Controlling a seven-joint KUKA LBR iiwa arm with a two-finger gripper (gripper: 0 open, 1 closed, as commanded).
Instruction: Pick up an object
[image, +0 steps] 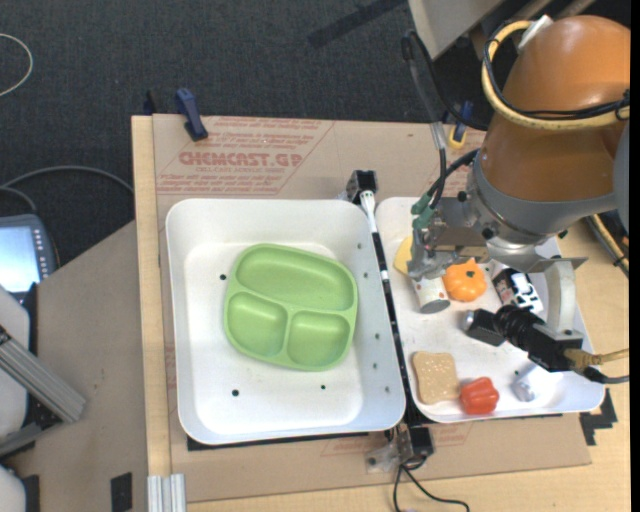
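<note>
The gripper (430, 272) is down in the right bin (558, 398), just left of the little orange pumpkin (464, 281), and from this angle I can't tell whether it's open or clamped. A yellow piece (404, 256) peeks out further left of the pumpkin, a small pale cylinder (432, 297) sits just at its lower left, and nearer the camera lie a tan cracker (435, 375) and a red pepper (479, 396). Well off to the pumpkin's left, a green divided plate (290, 305) rests in the left bin (195, 330).
</note>
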